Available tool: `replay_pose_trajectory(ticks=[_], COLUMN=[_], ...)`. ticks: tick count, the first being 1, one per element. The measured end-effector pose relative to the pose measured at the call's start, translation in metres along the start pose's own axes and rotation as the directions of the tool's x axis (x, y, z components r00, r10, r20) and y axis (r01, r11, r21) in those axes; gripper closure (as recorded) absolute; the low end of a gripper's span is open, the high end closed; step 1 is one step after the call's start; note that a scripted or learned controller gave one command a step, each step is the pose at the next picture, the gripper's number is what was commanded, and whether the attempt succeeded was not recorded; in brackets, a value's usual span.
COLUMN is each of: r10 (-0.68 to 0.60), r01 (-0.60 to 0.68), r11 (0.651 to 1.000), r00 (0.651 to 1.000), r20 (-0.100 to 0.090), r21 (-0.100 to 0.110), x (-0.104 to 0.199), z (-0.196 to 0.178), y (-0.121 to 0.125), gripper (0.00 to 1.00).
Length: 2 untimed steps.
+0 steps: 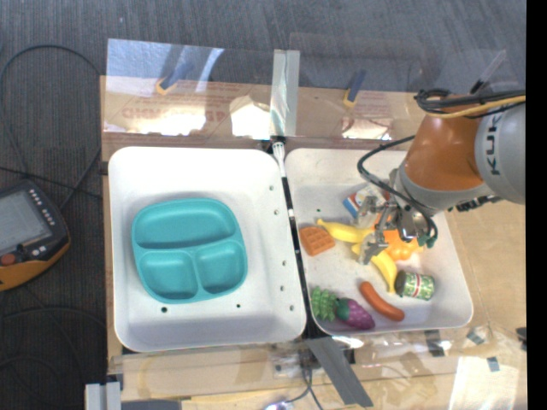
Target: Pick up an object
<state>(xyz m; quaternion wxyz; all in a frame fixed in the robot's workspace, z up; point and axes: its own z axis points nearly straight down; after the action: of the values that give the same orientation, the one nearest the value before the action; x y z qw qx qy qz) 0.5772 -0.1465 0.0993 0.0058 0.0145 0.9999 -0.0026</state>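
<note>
My gripper (382, 236) hangs low over the middle of the right bin (453, 314), among a heap of toy food. Just to its left lies a yellow banana (344, 231), and beside that an orange waffle piece (318, 241). A second banana (385, 271) and an orange piece (402, 249) lie right under and beside the gripper. A small blue and red packet (355, 203) sits behind it. Nearer the front are a green can (417, 285), a red sausage (381, 301), a purple eggplant (357, 315) and a green broccoli (324, 301).
The left bin (137, 178) holds a teal divided tray (190, 248). The arm's orange band (443, 154) looms over the right bin's back right corner. A clear divider (285, 92) stands behind the bins. A handheld pendant (26, 229) lies on the floor at far left.
</note>
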Motion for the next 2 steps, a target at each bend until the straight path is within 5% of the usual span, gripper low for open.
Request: replay_pose_trajectory(ticks=[1, 2], r10=[0.174, 0.315], r01=[-0.174, -0.315], r11=[0.985, 0.949], r00=[0.985, 0.949], r20=[-0.010, -0.014], r21=[-0.003, -0.001], x=[-0.039, -0.011], z=[-0.133, -0.163], y=[0.019, 0.125], gripper=[1.00, 1.00])
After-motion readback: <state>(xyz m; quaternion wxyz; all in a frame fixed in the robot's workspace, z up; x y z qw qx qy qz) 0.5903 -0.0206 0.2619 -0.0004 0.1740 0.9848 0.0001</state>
